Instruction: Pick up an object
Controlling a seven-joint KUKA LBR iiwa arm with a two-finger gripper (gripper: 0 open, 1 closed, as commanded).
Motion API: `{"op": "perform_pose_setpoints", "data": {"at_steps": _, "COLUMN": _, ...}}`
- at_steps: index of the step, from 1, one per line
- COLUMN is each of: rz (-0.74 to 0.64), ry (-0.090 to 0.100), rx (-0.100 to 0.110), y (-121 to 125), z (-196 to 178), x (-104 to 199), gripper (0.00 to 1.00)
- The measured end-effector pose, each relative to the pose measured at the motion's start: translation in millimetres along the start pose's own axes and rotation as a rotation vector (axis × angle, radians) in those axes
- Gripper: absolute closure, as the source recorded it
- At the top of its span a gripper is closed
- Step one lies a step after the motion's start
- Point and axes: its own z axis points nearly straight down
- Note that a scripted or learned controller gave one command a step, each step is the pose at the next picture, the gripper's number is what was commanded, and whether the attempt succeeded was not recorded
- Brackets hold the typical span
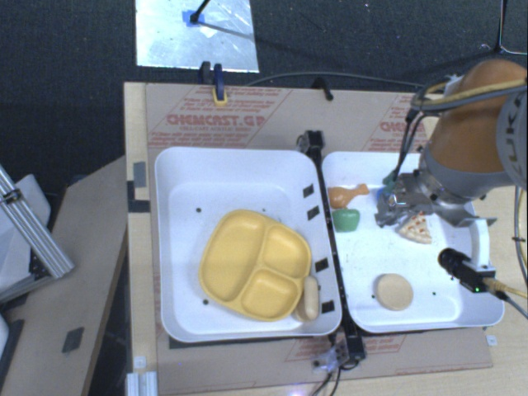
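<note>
Two shallow white bins are set side by side on the surface, and the divider between them is taken as the landmark. To the left of the divider, the left bin is occupied by a yellow compartment tray, which is laid flat. A pale bread roll is lodged between the tray and the divider, just beside both.

To the right of the divider, in the right bin, a green pepper is placed closest to it, with a chicken drumstick just behind the pepper. Further from the divider, a pizza slice is seen, and a round tan cookie is set toward the front of that bin.

The end effector is lowered into the right bin, between the pepper and the pizza slice and close to the slice. Whether it is spread or pressed together cannot be told, and nothing is seen to be gripped by it.
</note>
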Motion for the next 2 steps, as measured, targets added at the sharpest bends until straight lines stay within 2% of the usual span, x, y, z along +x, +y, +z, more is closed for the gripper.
{"op": "perform_pose_setpoints", "data": {"at_steps": 2, "rz": 0.001, "ry": 0.000, "rx": -0.001, "y": 58.6, "z": 14.7, "x": 88.9, "gripper": 1.00}}
